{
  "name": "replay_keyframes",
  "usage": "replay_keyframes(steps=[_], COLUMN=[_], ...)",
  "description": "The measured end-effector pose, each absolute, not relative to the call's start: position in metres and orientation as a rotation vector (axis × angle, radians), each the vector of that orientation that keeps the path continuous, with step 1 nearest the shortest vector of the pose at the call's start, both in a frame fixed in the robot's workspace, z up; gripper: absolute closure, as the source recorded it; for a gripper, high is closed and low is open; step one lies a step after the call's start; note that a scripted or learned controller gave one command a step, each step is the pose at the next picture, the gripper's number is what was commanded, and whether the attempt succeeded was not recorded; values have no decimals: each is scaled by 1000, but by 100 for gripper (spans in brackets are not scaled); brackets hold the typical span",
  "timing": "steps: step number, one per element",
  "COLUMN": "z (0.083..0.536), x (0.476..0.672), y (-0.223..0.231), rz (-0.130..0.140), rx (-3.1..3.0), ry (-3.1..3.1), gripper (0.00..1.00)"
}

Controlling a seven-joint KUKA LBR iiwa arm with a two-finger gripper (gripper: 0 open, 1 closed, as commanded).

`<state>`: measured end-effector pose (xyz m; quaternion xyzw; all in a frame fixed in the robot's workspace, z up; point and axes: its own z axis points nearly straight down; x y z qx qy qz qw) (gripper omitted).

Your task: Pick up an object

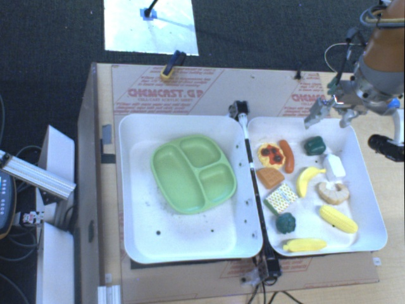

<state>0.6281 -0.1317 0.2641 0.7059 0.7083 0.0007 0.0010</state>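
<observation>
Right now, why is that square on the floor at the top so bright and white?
In the camera view, light glares off the floor square and washes out its surface; the claw looks slightly blurred, while the green tray stays evenly lit.

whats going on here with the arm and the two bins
A grey and orange robot arm reaches in from the right, its tool open above the far edge of the right bin, holding nothing. That bin holds toy food: a banana, corn, a dark green piece, a hot dog and more. The left bin holds a green divided plate.
</observation>
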Motion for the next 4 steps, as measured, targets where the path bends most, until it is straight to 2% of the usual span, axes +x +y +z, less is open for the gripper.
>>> replay_keyframes(steps=[1, 2, 3, 4], z=[122, 92, 103, 103], x=[613, 660, 661, 661], y=[-171, -100, -100, -100], rz=[-1, 2, 5, 5], rx=[2221, 2218, 2214, 2214], ry=[2223, 2221, 2222, 2222], gripper=[0, 0, 100, 0])
